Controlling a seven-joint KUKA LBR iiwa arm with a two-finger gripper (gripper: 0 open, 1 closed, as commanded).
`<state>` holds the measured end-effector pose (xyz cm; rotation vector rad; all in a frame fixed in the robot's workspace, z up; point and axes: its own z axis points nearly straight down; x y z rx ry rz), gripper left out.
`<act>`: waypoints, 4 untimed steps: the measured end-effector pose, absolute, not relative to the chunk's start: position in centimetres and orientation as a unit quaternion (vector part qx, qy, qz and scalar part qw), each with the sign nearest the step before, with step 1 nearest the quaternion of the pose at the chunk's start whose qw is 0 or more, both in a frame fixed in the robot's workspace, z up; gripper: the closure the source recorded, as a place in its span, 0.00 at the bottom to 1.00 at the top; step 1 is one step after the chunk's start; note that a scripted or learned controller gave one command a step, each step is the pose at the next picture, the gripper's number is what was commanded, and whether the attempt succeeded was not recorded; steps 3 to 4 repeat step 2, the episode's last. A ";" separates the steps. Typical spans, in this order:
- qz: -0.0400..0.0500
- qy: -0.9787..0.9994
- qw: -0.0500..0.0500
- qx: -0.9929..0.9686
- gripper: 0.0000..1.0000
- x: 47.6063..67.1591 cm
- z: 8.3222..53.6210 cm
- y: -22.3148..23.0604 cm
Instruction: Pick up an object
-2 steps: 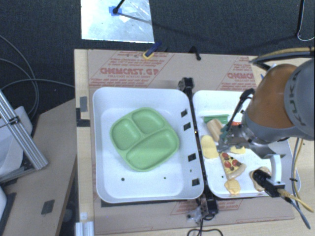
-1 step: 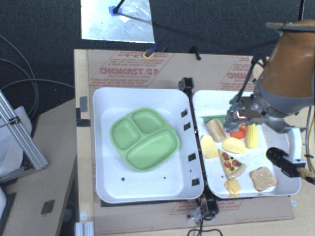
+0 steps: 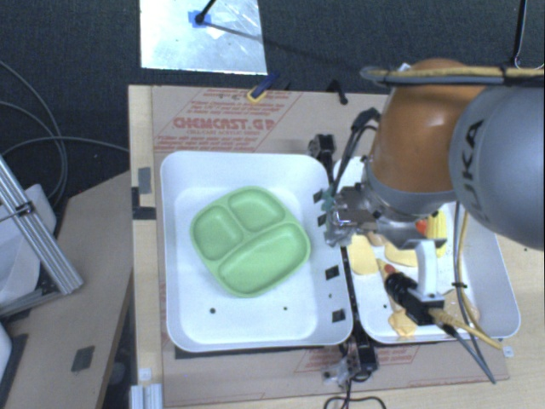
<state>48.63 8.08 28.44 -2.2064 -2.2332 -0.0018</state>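
Note:
My gripper [image 3: 345, 221] hangs low over the left edge of the right bin [image 3: 504, 307], just beside the wall between the two bins. The orange and grey wrist covers most of that bin. Around it lie a pale yellow flat piece [image 3: 364, 259], a bright yellow object [image 3: 438, 227] with a small red-orange bit [image 3: 419, 227] next to it, and a yellow scrap [image 3: 400, 322] near the front rim. Nothing is visible between the fingers. A green divided plate [image 3: 249, 240] lies in the middle of the left bin [image 3: 192, 322].
Both bins rest on a cardboard sheet [image 3: 223, 119] with red print. A shiny foil square [image 3: 201, 22] lies on the dark floor behind it. Aluminium framing [image 3: 34, 241] stands at the left.

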 end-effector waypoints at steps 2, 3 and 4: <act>-0.011 -0.711 -0.003 -0.703 1.00 51.4 49.1 23.9; -0.011 -0.711 -0.003 -0.703 1.00 51.4 49.1 23.9; -0.011 -0.711 -0.003 -0.703 1.00 51.4 49.1 23.9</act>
